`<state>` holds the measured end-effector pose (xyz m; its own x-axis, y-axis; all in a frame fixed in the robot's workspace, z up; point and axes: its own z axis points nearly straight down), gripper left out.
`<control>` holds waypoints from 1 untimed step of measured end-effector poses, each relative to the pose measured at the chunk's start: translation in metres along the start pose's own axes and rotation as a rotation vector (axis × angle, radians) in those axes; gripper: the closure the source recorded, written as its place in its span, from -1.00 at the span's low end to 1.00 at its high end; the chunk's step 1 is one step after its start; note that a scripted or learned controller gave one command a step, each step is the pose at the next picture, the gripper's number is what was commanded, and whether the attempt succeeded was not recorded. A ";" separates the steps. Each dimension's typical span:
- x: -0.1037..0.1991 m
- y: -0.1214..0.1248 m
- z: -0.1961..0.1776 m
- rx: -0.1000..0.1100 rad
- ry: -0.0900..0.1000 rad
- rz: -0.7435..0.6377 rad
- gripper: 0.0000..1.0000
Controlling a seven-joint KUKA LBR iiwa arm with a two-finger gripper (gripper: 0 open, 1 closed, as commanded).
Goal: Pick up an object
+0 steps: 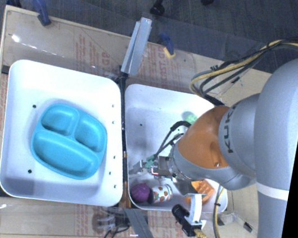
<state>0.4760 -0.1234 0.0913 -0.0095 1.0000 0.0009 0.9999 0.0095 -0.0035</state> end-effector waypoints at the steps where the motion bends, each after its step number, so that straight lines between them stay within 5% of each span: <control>1: 0.000 0.000 -0.009 0.003 0.001 -0.003 1.00</control>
<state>0.4756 -0.1235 0.1007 -0.0120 0.9999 0.0019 0.9999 0.0120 -0.0063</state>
